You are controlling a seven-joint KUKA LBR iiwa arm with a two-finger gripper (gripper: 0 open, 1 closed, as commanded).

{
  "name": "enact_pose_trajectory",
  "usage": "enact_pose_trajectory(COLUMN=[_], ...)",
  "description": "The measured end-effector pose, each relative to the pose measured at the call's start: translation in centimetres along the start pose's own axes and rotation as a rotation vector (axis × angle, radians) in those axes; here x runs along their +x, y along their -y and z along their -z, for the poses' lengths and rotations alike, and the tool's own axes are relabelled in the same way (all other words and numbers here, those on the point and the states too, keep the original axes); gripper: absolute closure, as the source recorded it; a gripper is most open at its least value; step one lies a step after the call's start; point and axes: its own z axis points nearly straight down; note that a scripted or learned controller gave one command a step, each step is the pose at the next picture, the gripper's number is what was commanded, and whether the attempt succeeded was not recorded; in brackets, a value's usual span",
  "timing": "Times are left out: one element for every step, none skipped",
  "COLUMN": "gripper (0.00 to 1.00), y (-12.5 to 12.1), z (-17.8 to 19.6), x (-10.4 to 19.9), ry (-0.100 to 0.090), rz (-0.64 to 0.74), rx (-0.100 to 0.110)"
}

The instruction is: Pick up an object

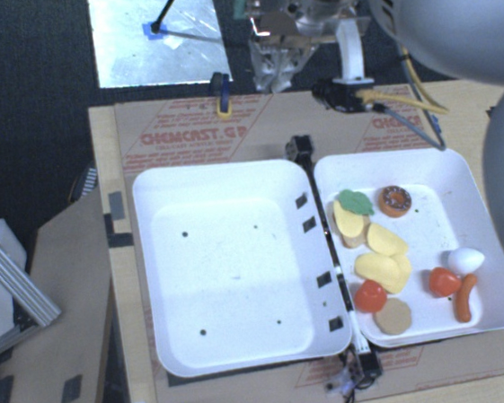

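The right bin (484, 215) holds several toy foods: a green leaf piece (355, 201), a brown donut (395, 200), yellow pieces (383, 255), a red tomato (370, 296), a tan disc (394, 317), a red ball (443, 282), a white egg (465, 260) and an orange sausage (465, 298). My gripper (275, 69) hangs high above the bench's far edge, well behind both bins, with nothing visible between its fingers.
The left bin (227, 262) lies beside the right one, joined by a black hinge strip (325, 251). The grey arm (446, 2) crosses the upper right. Cables (394, 103) and a yellow clamp (222, 100) sit at the bench's back edge.
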Motion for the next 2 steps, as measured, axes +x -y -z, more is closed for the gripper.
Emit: enact_pose_trajectory(gripper=[1.00,1.00], y=[0.1,0.1], z=[6.9,12.1], x=[-0.3,-2.8], ry=[-0.001,0.001], rz=[0.001,-0.005], rx=[-0.002,-0.001])
